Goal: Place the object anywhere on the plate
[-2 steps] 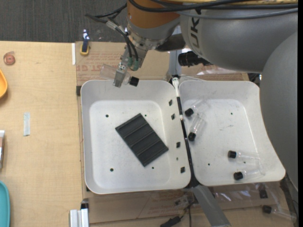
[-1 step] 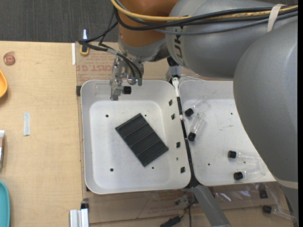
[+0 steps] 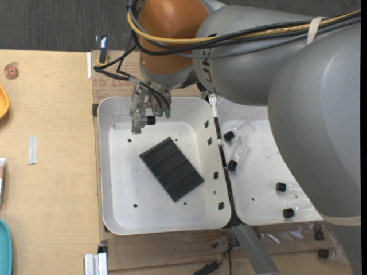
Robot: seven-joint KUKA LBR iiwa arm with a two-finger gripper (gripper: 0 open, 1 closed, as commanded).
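Grey arm [image 3: 275, 67] bulks across the upper right, closest to the lens, orange band [image 3: 169, 22] above the wrist, yellow and black cables looped around it. Table [image 3: 46, 153] of pale wood runs down the left. Two shallow white bins sit side by side on it: left bin [image 3: 114, 211] under the wrist, right bin [image 3: 258, 205] partly covered by the arm. Dark ribbed rectangular plate [image 3: 172, 169] lies flat in the left bin, turned at a slant, about mid-floor. Gripper [image 3: 139, 122] hangs over the left bin's back left area, up-left of the plate and apart from it; its fingers appear close together, though the slanted view makes this hard to judge, and nothing is clearly visible between them. Small black-capped clear items [image 3: 230, 148] lie scattered in the right bin, some near the divider, others toward the front.
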